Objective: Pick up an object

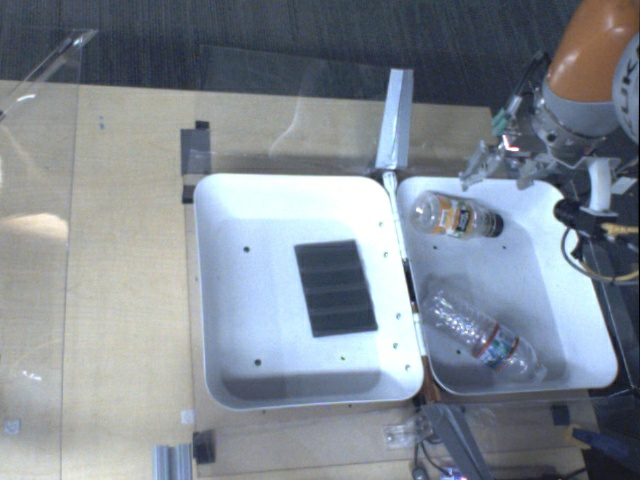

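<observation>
My gripper hangs open over the back edge of the right bin, with nothing between its fingers. Just below and left of it lies a clear plastic bottle with a yellow-orange label, on its side near the bin's back left corner. A second, crumpled clear bottle with a red and blue label lies at a slant toward the front of the same bin. A flat black ribbed pad rests in the middle of the left bin.
A grey upright bar stands behind the seam between the bins. Cables hang along the right bin's right edge. The wooden bench stretches to the left, with clear sheeting over it.
</observation>
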Available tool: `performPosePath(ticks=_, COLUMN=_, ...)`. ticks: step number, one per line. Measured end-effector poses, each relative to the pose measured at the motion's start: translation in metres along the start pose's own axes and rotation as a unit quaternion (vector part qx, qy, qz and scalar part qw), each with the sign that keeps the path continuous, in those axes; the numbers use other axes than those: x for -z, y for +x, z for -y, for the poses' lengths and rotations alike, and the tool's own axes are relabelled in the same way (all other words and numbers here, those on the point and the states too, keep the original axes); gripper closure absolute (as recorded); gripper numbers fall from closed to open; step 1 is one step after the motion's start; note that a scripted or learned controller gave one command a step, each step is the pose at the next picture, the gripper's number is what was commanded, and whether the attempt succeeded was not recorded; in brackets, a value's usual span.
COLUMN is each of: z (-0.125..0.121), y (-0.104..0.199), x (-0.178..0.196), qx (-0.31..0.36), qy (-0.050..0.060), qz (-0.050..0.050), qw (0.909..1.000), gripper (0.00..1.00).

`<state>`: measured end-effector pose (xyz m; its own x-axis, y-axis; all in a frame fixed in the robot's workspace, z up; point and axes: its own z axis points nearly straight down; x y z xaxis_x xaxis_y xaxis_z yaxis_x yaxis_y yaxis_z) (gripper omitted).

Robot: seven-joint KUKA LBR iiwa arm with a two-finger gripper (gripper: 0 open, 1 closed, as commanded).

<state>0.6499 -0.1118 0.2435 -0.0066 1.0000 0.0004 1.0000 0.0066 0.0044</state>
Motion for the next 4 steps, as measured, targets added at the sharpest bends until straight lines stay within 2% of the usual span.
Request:
performPosePath(ticks=1, z=0.006, y=-0.012, x=-0.019, qx=0.165, qy=-0.001, qz=0.000, qw=0.9862, gripper=0.00)
performPosePath(ticks=2, z=-0.021, y=-0.002, x=-0.104, qx=0.271, qy=-0.010, qz=0.005, qw=0.9626, gripper=0.00)
performPosePath(ticks=4, z=-0.021, y=-0.001, x=-0.110, qx=0.294, qy=-0.007, qz=0.005, qw=0.9557, gripper=0.00)
